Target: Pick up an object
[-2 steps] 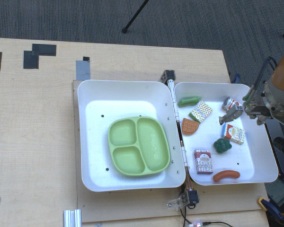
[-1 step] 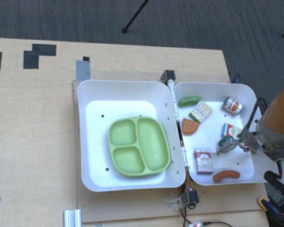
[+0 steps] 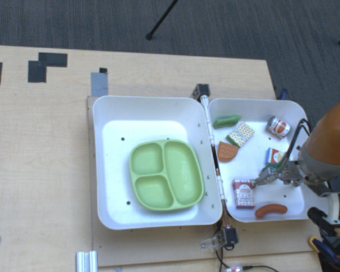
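Note:
The right bin [image 3: 297,109] holds several small items. Among them are a green pickle [image 3: 226,120], a patterned packet [image 3: 241,134], a small can [image 3: 278,127], a brown cookie-shaped piece [image 3: 227,152], a blue and white carton [image 3: 273,156], a red box [image 3: 244,194] and a red sausage [image 3: 271,210]. My gripper [image 3: 270,175] hangs low over the right bin's middle. It sits just below the carton and up and to the right of the red box. The arm's orange band covers the bin's right edge.
The left bin [image 3: 110,152] holds a green divided plate [image 3: 167,174]. A central ridge [image 3: 212,152] separates the two bins. Cables and clamps lie off the bench's front right corner [image 3: 328,237].

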### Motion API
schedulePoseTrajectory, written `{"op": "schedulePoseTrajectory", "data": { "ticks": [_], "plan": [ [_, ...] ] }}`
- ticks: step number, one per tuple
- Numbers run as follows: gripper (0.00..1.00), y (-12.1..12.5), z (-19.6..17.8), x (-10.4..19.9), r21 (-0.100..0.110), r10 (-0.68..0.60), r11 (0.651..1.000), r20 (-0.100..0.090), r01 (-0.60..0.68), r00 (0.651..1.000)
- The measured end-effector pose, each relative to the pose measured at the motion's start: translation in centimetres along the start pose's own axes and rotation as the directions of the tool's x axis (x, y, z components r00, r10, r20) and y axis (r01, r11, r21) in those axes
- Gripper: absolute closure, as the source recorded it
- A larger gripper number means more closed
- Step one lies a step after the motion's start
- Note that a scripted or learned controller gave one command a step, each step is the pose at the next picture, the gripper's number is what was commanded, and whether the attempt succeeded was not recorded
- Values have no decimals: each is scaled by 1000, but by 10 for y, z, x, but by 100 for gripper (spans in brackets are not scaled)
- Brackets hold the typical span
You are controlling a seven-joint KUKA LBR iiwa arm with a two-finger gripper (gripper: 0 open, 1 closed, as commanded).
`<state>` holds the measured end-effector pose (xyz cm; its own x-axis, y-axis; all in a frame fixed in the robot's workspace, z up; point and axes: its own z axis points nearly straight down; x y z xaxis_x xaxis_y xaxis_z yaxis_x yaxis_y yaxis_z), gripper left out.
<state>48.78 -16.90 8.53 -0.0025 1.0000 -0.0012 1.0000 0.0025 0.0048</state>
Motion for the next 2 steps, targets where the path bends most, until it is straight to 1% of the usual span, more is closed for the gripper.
{"op": "schedulePoseTrajectory", "data": {
  "ticks": [1, 2],
  "plan": [
    [0, 0, -92, -38, -1, 1, 1000, 1, -1, 1000],
    [0, 0, 0, -15, 0, 1, 1000, 0, -1, 1000]
  ]
}}
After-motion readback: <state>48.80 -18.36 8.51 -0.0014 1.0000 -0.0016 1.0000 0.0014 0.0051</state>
